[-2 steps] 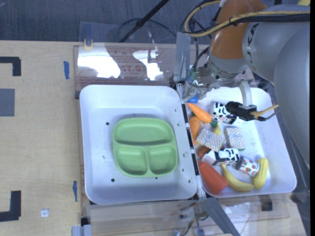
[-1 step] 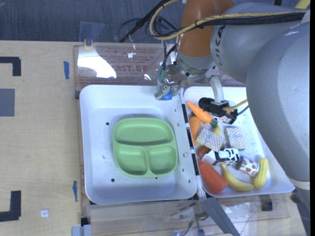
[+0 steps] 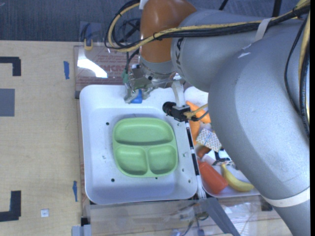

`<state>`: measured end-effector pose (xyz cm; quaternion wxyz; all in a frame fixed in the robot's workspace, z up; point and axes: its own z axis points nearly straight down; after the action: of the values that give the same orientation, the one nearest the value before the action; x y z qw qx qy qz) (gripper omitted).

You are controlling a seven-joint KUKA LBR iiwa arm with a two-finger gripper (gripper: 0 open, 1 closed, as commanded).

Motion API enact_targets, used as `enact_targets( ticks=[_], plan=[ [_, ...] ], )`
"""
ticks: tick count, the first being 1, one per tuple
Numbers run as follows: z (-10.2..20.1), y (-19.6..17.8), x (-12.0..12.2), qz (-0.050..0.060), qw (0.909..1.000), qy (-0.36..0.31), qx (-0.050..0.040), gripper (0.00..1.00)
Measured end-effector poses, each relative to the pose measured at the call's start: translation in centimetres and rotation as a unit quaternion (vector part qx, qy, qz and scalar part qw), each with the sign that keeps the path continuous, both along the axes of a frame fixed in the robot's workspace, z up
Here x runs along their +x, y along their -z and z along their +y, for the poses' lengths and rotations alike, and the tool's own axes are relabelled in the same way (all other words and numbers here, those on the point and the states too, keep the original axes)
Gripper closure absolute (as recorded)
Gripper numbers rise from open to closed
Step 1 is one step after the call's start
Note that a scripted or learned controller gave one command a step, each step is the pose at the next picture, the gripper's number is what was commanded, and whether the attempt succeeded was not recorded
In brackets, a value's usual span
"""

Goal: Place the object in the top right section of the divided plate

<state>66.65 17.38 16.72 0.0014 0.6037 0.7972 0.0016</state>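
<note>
The view is looking down on 2 white bins sitting side by side on the table [image 3: 34, 132]. Nearest the camera, well below and to the right of the end effector, a yellow banana [image 3: 235, 178] and a red object [image 3: 212, 177] are lying in the right bin [image 3: 231, 193], with a patterned packet [image 3: 209, 140] and something orange [image 3: 198, 118] lying further up, closer to the end effector's right side. Much of that bin is being covered by the grey arm [image 3: 246, 82].

Below the end effector, a green plate [image 3: 145, 146] with 3 sections is resting in the middle of the left bin [image 3: 93, 146]: 1 long section across the side closest to the end effector and 2 smaller ones on the far side from it. All 3 sections are showing bare green.

The end effector [image 3: 133, 95] is hanging over the upper rim of the left bin, just above the plate's top edge and apart from it. A small blue object [image 3: 137, 97] is sitting at its tips, seemingly pinched between the fingers, though the grip itself is too small to be sure of. Behind it, the orange band [image 3: 162, 28] is rising above the wrist, with yellow and black cables [image 3: 123, 21] looping beside it.
</note>
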Motion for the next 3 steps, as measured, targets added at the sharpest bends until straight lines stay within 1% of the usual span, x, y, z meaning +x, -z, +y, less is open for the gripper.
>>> enact_targets(
  ticks=[1, 2, 3],
  plan=[
    [1.8, 4.3, -0.1, 0.004, 0.9949, -0.1, -0.0007, 1.0],
    [4.4, 6.6, -5.9, -0.018, 0.9859, -0.166, 0.0017, 1.0],
    [3.3, 6.3, -10.4, -0.018, 0.9995, 0.025, 0.0068, 1.0]
  ],
)
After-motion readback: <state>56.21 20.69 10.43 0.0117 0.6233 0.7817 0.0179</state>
